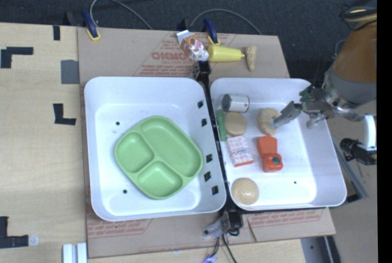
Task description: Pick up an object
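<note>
- You had the green divided plate [158, 157] lying flat in the left bin [98, 133], well to the left of the orange bottle [269, 153].
- Left of the orange bottle in the right bin [318, 188] lay a small red-and-white carton [239, 151]; beyond it sat a round tan piece [236, 124] and a grey can [235, 102] on its side.
- The orange bottle looked light, rigid and slick; I judged its flat sides the best place to grip.
- A beige round object [267, 121] lay just beyond the orange bottle, likely soft and light.
- Your pincer [280, 121] hovered at that beige object; you could not tell how far it was open, and nothing showed in its grasp.
</note>
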`<state>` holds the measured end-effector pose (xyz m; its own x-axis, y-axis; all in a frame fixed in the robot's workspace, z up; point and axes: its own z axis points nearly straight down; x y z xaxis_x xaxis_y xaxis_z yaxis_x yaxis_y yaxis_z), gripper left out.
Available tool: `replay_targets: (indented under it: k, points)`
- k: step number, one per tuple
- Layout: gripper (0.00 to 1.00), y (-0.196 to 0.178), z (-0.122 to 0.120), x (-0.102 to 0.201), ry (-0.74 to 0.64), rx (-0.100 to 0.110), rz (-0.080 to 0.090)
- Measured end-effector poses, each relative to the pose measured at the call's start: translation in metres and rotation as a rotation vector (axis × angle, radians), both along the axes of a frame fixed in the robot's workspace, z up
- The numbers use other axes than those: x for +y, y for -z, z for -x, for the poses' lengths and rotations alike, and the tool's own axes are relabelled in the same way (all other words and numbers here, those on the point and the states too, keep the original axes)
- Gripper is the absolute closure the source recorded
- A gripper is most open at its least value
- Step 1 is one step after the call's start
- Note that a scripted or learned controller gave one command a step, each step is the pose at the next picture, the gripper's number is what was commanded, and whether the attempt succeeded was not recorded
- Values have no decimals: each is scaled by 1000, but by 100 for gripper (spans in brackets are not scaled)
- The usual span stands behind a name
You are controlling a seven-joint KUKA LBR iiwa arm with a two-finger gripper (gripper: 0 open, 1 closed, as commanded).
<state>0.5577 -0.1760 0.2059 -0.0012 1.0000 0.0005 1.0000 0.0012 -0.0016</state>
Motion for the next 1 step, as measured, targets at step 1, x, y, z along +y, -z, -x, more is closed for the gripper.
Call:
replay_targets:
  k: [1]
  points:
    - [0, 117, -10, 13, -1, -3, 0]
